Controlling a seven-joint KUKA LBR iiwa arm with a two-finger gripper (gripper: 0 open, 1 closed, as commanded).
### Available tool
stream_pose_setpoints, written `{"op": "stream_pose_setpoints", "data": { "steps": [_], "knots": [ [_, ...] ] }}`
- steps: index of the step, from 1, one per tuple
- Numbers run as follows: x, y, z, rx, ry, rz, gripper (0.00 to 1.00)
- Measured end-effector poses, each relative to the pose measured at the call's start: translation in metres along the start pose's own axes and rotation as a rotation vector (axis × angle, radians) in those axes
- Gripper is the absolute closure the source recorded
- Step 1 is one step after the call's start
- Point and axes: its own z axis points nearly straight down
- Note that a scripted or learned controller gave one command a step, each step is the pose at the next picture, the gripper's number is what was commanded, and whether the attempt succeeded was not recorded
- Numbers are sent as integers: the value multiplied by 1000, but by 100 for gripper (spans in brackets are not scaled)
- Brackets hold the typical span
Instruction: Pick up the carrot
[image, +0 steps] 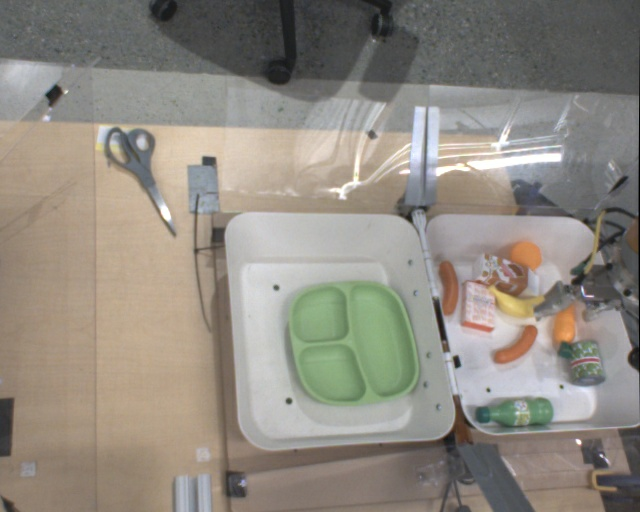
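Observation:
The carrot (565, 325) is a short orange piece lying in the right bin (500, 232), near its right side. It sits between a yellow banana (516, 302) on its left and a green-labelled can (584, 362) below it. My gripper (578, 298) reaches in from the right edge and hangs just above the carrot's upper end, close to it or touching it. The gripper's metal parts hide whether the carrot is gripped.
The right bin also holds an orange fruit (525, 254), a brown packet (499, 271), a red-and-white box (478, 307), two sausages (448, 288) (515, 345) and a green bottle (514, 411). The left bin (250, 300) holds a green divided plate (353, 342). Scissors (140, 172) lie on the bench at left.

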Motion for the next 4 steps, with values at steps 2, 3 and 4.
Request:
{"op": "stream_pose_setpoints", "data": {
  "steps": [2,3,4],
  "knots": [
    [0,0,0,0,0,0,0],
    [0,0,0,0,0,0,0],
    [0,0,0,0,0,0,0]
  ]
}}
